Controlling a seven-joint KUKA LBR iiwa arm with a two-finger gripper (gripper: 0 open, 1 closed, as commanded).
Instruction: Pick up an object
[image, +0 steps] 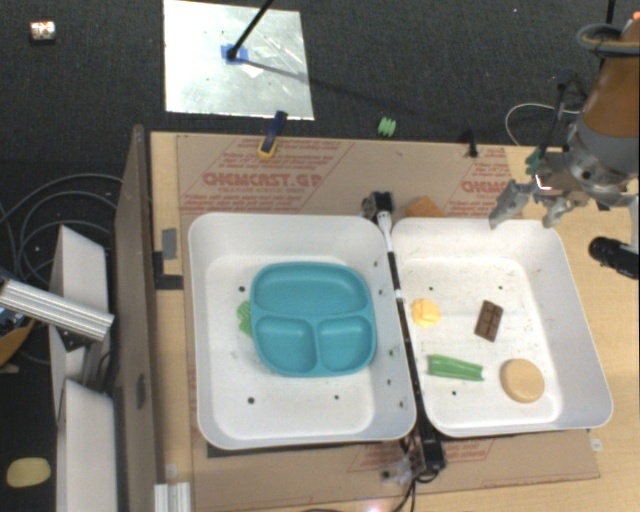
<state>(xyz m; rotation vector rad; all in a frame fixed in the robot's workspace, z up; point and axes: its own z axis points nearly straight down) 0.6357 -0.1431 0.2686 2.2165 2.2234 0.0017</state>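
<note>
Camera view: the gripper (527, 208) hovers above the right bin's (575, 300) far rim, fingers (502, 207) spread wide, holding nothing. A brown chocolate bar (488, 320) lies well apart in that bin.

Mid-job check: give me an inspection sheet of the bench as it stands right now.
Surface: left bin and right bin side by side on a cardboard sheet.
Job's things: right bin holds yellow piece, brown bar, green strip, tan disc.
Clutter: blue divided tray in left bin, covering a green item.
End effector: open, above right bin's far rim, holding nothing.
Cables: coil left of bench.
Surroundings: shiny sheet on dark floor.
</note>
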